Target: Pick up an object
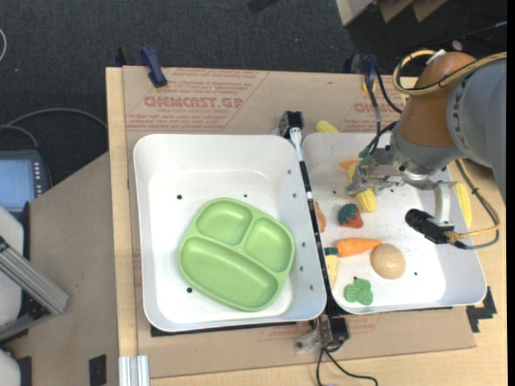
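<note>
The desk (241,95) carried two white bins side by side. The left bin (161,215) held a green divided plate (236,253), lying flat toward its lower middle.

The right bin (459,284) held the loose toys. A carrot (358,247) lay on its side near the bin's middle, its tip toward the right, and a tan potato (388,261) sat just beside it, lower right. A piece of broccoli (359,291) rested near the front wall. A strawberry (348,213) lay above the carrot, and a small corn cob (367,200) sat just beside it, upper right. A banana (327,126) rested at the bin's far left corner, and another yellow piece (463,203) lay along the right side, partly hidden by the arm. A small orange bit (348,166) showed near the upper left of the bin.

The arm (475,111) reached in from the right, its orange band above the wrist. The claw (360,182) pointed down over the upper left part of the right bin, just above the corn cob. Whether it was open or closed, I could not tell; no toy showed clearly between its tips.
</note>
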Controlling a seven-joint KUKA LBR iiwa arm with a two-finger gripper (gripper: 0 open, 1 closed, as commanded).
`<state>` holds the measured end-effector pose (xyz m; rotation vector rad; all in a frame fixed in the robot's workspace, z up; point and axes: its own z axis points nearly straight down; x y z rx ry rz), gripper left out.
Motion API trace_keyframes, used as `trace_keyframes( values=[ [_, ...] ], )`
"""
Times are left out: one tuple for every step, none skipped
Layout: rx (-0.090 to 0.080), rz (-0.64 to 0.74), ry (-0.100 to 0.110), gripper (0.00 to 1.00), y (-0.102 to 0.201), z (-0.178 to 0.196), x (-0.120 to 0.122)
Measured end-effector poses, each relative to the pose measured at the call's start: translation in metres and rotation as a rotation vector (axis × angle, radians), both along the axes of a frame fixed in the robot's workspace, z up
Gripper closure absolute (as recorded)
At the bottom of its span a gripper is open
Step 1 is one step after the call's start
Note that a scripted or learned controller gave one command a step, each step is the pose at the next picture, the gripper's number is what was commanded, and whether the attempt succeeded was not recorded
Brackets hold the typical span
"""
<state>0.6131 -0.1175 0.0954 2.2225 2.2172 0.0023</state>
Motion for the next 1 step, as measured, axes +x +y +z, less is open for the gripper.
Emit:
trace_keyframes(
  values=[
    [0.003, 0.009, -0.002, 1.00, 0.0765, 0.1128, -0.0619]
  ],
)
